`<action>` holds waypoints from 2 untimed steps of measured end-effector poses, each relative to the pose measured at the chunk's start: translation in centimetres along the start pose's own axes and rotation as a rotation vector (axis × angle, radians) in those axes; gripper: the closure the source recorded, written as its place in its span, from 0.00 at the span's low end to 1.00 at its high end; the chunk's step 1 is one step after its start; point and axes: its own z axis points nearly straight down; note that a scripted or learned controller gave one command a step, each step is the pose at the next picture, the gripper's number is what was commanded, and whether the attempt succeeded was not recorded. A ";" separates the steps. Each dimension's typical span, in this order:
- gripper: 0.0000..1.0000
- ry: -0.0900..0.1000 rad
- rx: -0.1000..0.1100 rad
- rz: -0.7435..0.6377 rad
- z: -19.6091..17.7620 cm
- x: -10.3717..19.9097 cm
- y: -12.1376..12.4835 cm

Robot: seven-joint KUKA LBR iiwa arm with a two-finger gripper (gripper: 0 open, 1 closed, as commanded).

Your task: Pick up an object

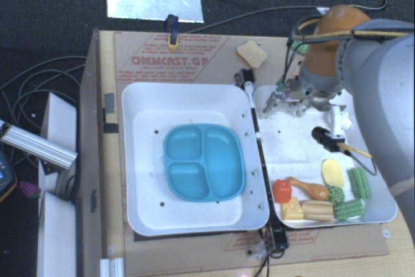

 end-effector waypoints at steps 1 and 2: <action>1.00 -0.001 -0.005 -0.003 -1.2 0.0 0.2; 1.00 -0.003 -0.007 -0.007 -2.3 0.0 0.2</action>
